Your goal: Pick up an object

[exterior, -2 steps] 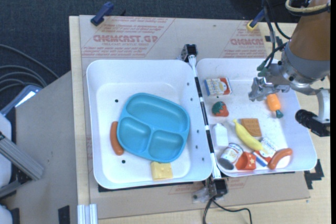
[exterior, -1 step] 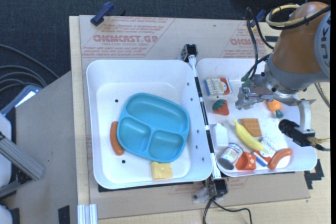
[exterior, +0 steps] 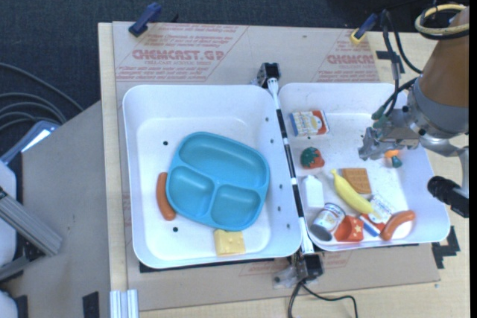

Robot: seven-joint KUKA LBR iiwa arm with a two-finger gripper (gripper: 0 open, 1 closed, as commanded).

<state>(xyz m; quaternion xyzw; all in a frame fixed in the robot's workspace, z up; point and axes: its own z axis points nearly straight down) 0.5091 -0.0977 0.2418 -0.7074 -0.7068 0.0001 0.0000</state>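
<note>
The blue divided plate [exterior: 217,180] serves as the landmark here; it lies in the left bin [exterior: 141,112], with its two small compartments toward the near edge and the large one toward the far edge. Touching the plate's left rim is a red-orange sausage [exterior: 165,196], its long axis running from far to near, roughly parallel to the bin's left wall. Just beyond the plate's near edge sits a yellow cheese wedge [exterior: 229,241].

Right of the plate, past the divider between the bins, the right bin [exterior: 339,97] holds the other things. Nearest the plate are a strawberry [exterior: 311,157] and, nearer the viewer, a small white bottle [exterior: 314,191]. A striped packet [exterior: 308,123] lies toward the far side. Further right a banana [exterior: 351,194] lies with its long axis on a diagonal, one tip pointing toward the far left, the other toward the near right. A cracker [exterior: 357,179] touches it on the right, and a tin can [exterior: 325,221] lies tipped beside a red item [exterior: 349,229].

Furthest from the plate, the gripper [exterior: 380,147] hangs over the right bin above a small orange and teal object [exterior: 393,157]; whether its pincer is released or clenched cannot be told.
</note>
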